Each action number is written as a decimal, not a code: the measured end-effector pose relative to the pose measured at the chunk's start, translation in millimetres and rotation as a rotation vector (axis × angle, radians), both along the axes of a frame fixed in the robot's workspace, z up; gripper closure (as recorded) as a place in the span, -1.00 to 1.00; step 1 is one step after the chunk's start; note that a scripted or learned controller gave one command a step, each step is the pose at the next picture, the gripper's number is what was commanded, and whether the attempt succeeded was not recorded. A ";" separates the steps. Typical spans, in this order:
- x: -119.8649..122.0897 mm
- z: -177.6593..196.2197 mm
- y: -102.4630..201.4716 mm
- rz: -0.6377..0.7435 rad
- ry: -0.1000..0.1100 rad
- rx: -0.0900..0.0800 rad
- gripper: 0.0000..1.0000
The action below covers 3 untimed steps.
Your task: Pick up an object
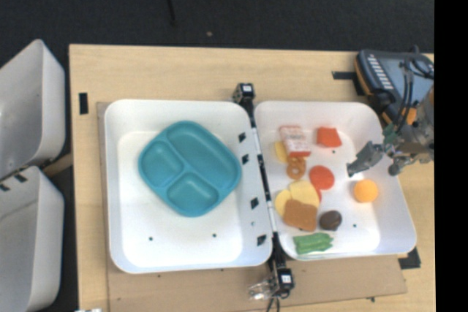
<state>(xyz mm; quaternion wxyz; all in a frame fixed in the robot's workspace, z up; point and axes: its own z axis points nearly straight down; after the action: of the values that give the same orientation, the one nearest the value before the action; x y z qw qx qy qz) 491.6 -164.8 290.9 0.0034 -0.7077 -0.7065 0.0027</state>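
The gripper (378, 158) is hanging over the right edge of the right bin (395, 230), its two dark fingers (360, 161) spread wide with nothing between them. Just below it, near the bin's right wall, an orange ball (365, 191) is sitting by itself, and that looks like the likeliest thing to go for. It's looking like small toy food: light, probably hard plastic, smooth and round, so I'm guessing it will want to roll or squirt out unless the fingers are closing squarely across its middle.

The rest of the pile is crowding the bin's left half: a red disc (321, 177), an orange-red block (328, 137), a small printed packet (293, 139), a brown ring (295, 168), a toast-coloured slab (300, 214) lying on a yellow piece (303, 193), a dark round lump (330, 220) and a green piece (313, 243). Those flat ones are looking awkward to pinch. Over in the left bin (117, 230), a teal divided plate (189, 167) is lying alone.
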 end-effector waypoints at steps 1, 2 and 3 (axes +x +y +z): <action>1.7 5.4 0.4 0.003 -0.010 -0.002 -1.00; 2.5 -36.3 -3.7 0.001 -0.008 -0.002 -1.00; 2.2 -79.9 0.9 0.000 -0.006 -0.002 -1.00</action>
<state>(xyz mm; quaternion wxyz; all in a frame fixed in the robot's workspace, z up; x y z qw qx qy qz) 493.8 -163.9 211.0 0.0006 -0.7078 -0.7064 0.0010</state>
